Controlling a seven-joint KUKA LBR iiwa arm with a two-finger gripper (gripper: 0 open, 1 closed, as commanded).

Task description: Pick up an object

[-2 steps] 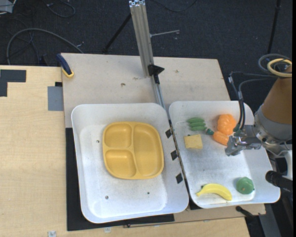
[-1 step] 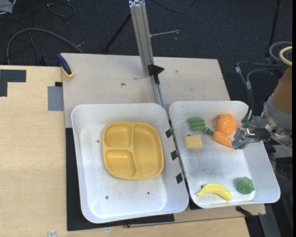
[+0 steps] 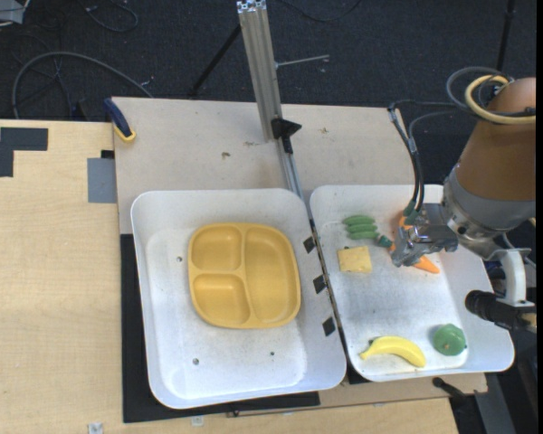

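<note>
Right bin as reference, near to far. Along its near edge: a yellow banana lying flat, toward the near-left corner, and a green round fruit just beside it toward the arm side, the two apart, not touching. Mid-bin floor past them is bare and speckled. Further in: a pale yellow block close to the bin's left wall. Just beyond it, near the far-left part of the bin, a green pod-like vegetable lying at a slant. Level with the block but toward the bin's right side: gripper is down inside the bin, right over an orange carrot-like piece. Orange shows on both sides of the fingertips, but the view is too small and cluttered to tell whether the fingers are closed on it or spread; can't call a grasp. Arm body comes over the bin's right wall. Left of the right bin: second bin holding a yellow divided plate, roughly centred.
</note>
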